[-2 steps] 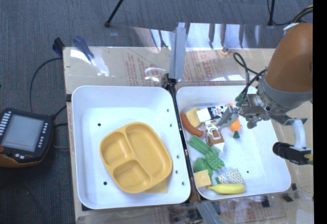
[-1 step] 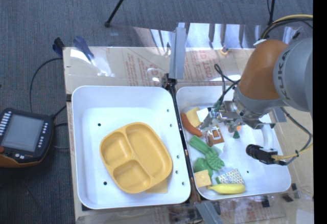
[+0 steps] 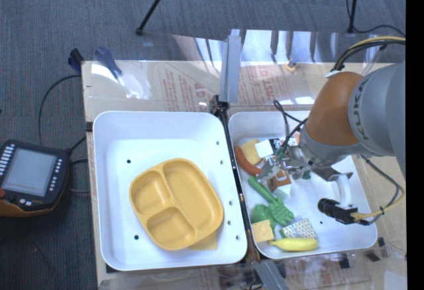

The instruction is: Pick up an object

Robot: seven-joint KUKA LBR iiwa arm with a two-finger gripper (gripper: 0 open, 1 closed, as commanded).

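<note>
Over the bin nearest the arm, the gripper (image 3: 277,168) is down low among a heap of small toys, set at the upper left of the pile. The grey arm (image 3: 344,116), with its orange band, reaches in from the right and bends down steeply, probably because the bin walls leave a clean approach only from above.

I cannot tell whether the gripper is spread or closed. It is small in the view and tangled with what lies round it, and nothing can be seen held in it.

The cluttered bin (image 3: 331,236) holds everything there is to pick:
- An orange curved piece (image 3: 246,161) and a yellow block (image 3: 250,149) lie just beside the gripper, toward the dividing wall.
- A small brownish piece (image 3: 281,181) sits right under the gripper, touching it or nearly so. By its place, it looks the likeliest target.
- A green toy utensil (image 3: 271,202) lies slantwise below that.
- A yellow wedge (image 3: 262,231), a speckled grey piece (image 3: 301,227) and a banana (image 3: 295,243) lie along the near edge, well apart from the gripper.

The other bin (image 3: 119,149) holds a yellow divided plate (image 3: 175,202), lying flat with its compartments bare. It may be meant as a place to put things down.

The toys are crowded and overlapping, so a closing grip could nudge a neighbour or catch two at once.
</note>
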